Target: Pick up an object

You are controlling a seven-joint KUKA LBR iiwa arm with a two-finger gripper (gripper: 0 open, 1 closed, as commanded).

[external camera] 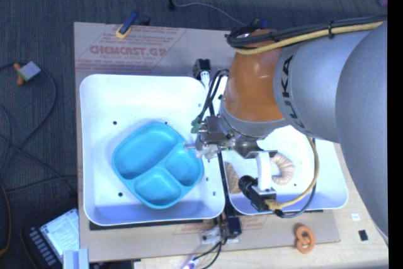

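Grey arm with an orange band [255, 82] reaching in from 3 o'clock, bulky upper link filling the right side, wrist bent down over the divide between the two shallow white bins. Gripper [203, 147] hanging low at the right rim of the left white bin [94, 135], just beside the 3 o'clock edge of a blue plastic three-compartment tray [157, 164]. Whether touching the tray: cannot tell. State of the jaws: cannot tell, hidden under the wrist hardware. Blue tray lying flat in the lower middle of the left bin, tilted on a diagonal. In the right white bin [330, 195], at 3 o'clock from the gripper, a tan ring-shaped doughnut-like object [283, 168], partly covered by the arm. On the wooden counter [334, 236] at 5 o'clock, outside the bins, a small orange pretzel-like loop [305, 237].
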